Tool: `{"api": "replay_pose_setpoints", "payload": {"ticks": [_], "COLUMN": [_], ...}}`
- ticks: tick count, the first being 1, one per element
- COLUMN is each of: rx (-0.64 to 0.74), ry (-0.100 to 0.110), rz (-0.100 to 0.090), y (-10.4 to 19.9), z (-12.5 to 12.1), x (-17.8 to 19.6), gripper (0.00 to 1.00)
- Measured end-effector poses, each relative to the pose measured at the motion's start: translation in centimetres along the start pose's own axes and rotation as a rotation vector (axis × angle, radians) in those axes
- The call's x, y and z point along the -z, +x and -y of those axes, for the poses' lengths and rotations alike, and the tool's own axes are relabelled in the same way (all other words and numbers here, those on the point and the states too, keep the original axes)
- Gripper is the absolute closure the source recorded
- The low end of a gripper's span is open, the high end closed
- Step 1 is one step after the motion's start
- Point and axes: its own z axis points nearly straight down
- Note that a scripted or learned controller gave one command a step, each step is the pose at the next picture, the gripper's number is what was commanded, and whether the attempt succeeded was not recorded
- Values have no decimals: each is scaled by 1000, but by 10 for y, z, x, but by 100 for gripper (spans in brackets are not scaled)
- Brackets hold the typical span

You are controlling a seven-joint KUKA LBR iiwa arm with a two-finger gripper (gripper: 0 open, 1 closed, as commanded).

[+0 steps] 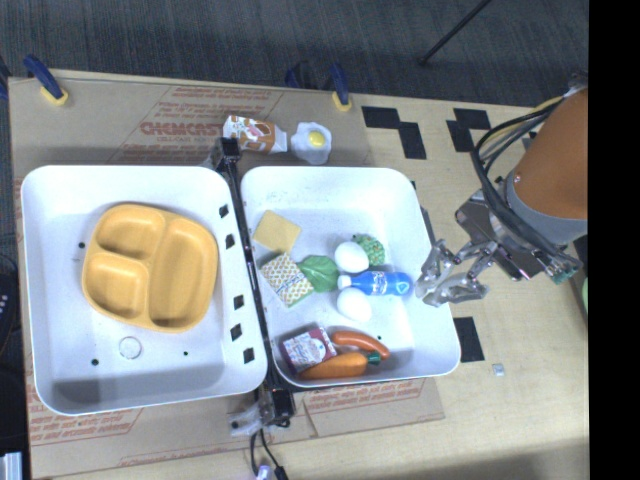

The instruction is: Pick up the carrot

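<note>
A: Left bin first. Yellow divided tray sits in it, centre-left. Nothing of the task there.

B: Right bin?

A: Crowded. Yellow block at eleven o'clock of its middle, patterned packet below that, a green leaf piece, two white eggs, a blue bottle. The carrot lies flat at six o'clock, along the near wall, touching a red sausage and just beside a red packet.

B: And the hand?

A: The hand hangs over the bin's three o'clock rim, apart from everything. Fingers look spread, nothing between them.

B: Risks?

A: The carrot is pinned between wall and sausage. My guess is a finger lands on the sausage or the rim, or closes on both. The bottle also lies between hand and carrot; a low approach could knock it.

B: Surroundings?

A: Tabletop covered in printed cardboard, black square markers at one o'clock, clamps on the far edge, a small packet and a yellow-centred piece outside the bins at twelve. Dark carpet floor beyond.
</note>
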Motion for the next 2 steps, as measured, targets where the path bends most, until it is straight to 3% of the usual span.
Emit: {"api": "replay_pose_setpoints", "payload": {"ticks": [1,2], "rx": [-139,121], "ry": [-3,0], "rz": [-3,0], "y": [-12,-3], "z": [-20,-2], "x": [-5,32], "gripper": [100,100]}}
